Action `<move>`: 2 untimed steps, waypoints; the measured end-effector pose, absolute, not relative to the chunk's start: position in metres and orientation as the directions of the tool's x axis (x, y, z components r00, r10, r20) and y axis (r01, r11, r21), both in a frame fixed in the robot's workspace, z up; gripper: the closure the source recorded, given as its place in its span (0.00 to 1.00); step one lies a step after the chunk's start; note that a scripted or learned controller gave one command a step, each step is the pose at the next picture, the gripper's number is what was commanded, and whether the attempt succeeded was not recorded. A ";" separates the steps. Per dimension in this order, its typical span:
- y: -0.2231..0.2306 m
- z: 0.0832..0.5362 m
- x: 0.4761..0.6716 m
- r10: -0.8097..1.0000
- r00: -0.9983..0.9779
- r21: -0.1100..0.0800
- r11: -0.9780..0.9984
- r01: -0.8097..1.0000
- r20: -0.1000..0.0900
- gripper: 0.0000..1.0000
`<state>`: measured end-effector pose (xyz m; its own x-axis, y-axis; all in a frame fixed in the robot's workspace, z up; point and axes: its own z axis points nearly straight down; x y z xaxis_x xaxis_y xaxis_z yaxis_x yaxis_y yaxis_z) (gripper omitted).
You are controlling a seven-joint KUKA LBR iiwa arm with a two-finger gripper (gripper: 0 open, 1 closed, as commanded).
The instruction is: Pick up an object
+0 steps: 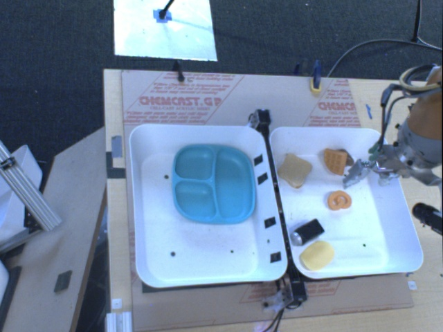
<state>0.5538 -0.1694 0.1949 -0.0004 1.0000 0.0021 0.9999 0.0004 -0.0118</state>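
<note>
We count one smooth blue divided plate (pixel 212 184) and five small objects; the tool (pixel 354 175) seems open, holding nothing.

The arm (pixel 423 126) is cut off by the right edge, and the end effector (pixel 354 175) fingers are too small to read.
</note>
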 end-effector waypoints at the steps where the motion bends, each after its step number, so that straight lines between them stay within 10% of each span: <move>1: -0.169 0.203 0.557 1.000 -0.004 0.001 0.004 1.000 0.000 0.00; 2: -0.171 0.146 0.565 1.000 -0.002 0.002 0.002 1.000 -0.001 0.00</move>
<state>0.5650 -0.1707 0.1457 -0.0019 1.0000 -0.0007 1.0000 0.0019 0.0018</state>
